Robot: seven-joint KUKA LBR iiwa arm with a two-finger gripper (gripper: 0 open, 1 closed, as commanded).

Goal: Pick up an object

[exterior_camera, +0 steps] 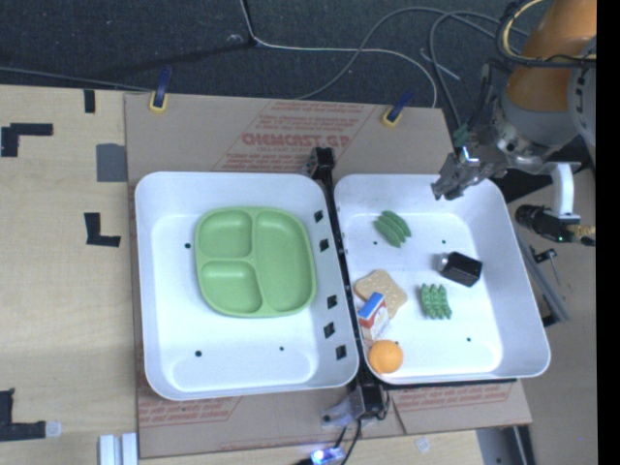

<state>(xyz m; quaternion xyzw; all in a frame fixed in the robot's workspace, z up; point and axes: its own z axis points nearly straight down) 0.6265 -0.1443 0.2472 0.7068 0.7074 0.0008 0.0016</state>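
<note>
The right bin (504,260) holds several small objects: a green pea pod (392,228) near the back, a black block (459,267), a green bumpy piece (435,301), a tan toast slice (381,289) with a small red, white and blue carton (372,308) on it, and an orange ball (386,356) at the front. My gripper (451,184) hangs over the bin's back right rim, well above the objects and behind the black block. Nothing shows between its fingers.
The left bin (160,289) holds a green divided plate (257,262). A black clamp strip (332,260) runs between the two bins. Cables (387,37) trail over the dark surface behind the bench. The arm's orange-banded body (552,56) fills the upper right.
</note>
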